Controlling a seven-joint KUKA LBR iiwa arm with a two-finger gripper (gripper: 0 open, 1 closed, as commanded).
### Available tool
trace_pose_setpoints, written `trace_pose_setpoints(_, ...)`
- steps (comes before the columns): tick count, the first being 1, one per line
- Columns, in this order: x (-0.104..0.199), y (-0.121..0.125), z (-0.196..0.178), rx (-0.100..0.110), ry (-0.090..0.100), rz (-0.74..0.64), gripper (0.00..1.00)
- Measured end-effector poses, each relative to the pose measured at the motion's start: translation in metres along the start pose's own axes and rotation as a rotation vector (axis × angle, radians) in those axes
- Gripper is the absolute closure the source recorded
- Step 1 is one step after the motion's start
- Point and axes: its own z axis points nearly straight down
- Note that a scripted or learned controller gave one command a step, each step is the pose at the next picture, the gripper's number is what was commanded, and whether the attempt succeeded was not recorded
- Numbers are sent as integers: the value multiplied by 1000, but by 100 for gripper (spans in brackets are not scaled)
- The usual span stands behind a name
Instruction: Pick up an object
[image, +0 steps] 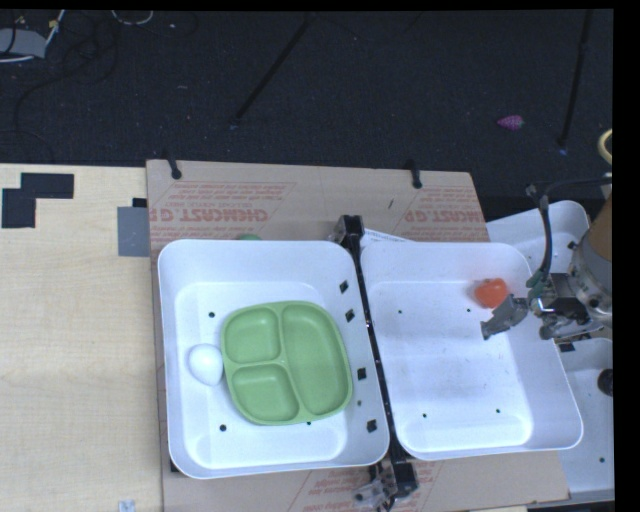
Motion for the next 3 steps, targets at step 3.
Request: trace_pose_setpoints(3, 17, -15, 156, 7, 4, 0, 0)
